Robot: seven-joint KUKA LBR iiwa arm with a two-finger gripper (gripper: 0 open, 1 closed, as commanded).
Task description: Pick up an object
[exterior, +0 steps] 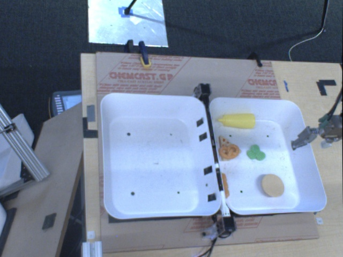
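Observation:
The right bin (300, 197) holds several small items. A yellow bottle-shaped piece (237, 121) lies near its far wall. An orange pretzel-like piece (229, 150) and a green lump (256, 153) sit in the middle. A round tan disc (272, 185) rests near the front, and another orange piece (225, 185) lies against the left wall. My gripper (300, 141) hovers over the bin's right rim, well to the right of the green lump, with nothing seen in it.
The left bin (155, 159) stands beside the right one, with black clips (203, 137) along the shared edge. A shiny metal sheet (127, 15) lies beyond the bench, and a cable (308, 36) runs at the upper right.

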